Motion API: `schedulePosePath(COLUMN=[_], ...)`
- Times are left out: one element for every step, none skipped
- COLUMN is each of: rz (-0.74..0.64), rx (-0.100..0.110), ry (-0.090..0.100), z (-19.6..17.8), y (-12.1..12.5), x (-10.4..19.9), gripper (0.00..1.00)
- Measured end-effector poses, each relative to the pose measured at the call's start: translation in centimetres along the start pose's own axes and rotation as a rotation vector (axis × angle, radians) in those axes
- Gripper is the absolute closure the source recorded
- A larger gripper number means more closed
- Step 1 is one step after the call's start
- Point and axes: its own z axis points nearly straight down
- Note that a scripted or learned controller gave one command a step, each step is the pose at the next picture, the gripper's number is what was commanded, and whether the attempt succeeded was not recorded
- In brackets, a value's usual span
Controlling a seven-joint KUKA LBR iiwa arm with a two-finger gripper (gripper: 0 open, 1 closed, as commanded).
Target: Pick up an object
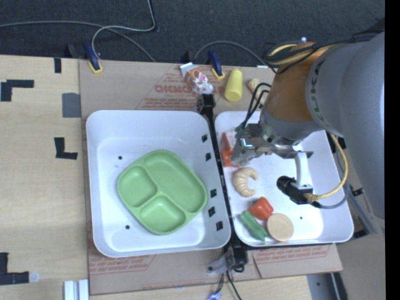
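Gripper [240, 144] sat low in the right bin [331, 230], just above the croissant [244, 180]. Finger state: cannot tell. Orange carrot [226, 152] lay just beside the croissant.

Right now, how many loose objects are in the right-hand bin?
5 visible: orange piece at the left wall, croissant mid-bin, red pepper, green vegetable and tan disc near the front. The arm may hide more.
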Motion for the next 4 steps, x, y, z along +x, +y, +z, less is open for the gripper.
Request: schedulePosePath(rz=[0.0, 0.001, 0.003, 0.003], rx=[0.001, 0.001, 0.003, -0.004], ry=[-0.001, -0.001, 0.001, -0.002], z=[0.0, 0.0, 7.8, 9.8], y=[0.0, -0.6, -7.0, -7.9], x=[0.0, -4.1, -8.2, -6.8], gripper=[0.0, 0.0, 0.0, 0.0])
